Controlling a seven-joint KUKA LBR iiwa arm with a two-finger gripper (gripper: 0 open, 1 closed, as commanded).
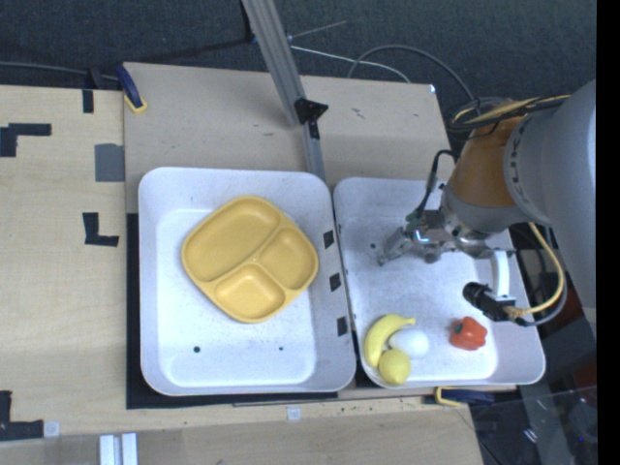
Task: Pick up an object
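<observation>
Reaching into the right bin point(373, 197) to grab a toy.
From above, I cannot tell the gripper point(395, 250) state. Banana point(384, 331), lemon point(394, 365), white egg point(414, 343) and red pepper point(468, 333) lie near the front. Probably light, smooth, slippery; pinch the banana's middle.

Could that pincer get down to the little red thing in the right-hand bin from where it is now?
Probably yes. The red thing lies by itself on the bin floor, apart from the banana. The pincer hangs over the same bin, with nothing between them.
</observation>
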